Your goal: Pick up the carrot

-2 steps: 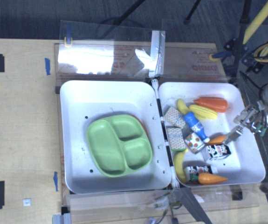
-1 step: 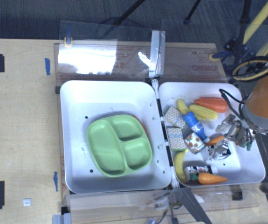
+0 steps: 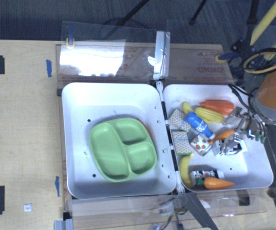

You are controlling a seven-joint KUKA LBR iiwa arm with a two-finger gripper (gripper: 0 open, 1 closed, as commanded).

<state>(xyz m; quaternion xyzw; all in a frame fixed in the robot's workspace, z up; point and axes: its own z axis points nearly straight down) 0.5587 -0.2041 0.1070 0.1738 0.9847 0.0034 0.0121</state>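
The carrot (image 3: pixel 218 183), orange with a green top, lies along the front wall of the right bin (image 3: pixel 258 169), beside a small dark packet. My gripper (image 3: pixel 229 133) is low over the middle right of that bin, well behind the carrot. Its fingers (image 3: pixel 232 116) stand apart, one toward the back and one toward the front. A small orange piece (image 3: pixel 223 134) lies in the gap between them, and I see no clamping on it. The grey arm with its orange band (image 3: pixel 273 92) comes in from the right.
The right bin also holds a red-orange vegetable (image 3: pixel 217 104), a yellow corn-like piece (image 3: pixel 210 114), a blue bottle (image 3: pixel 198 122), patterned cloths (image 3: pixel 180 140) and a banana (image 3: pixel 186 169). A green divided plate (image 3: pixel 123 148) sits in the left bin (image 3: pixel 80 104).
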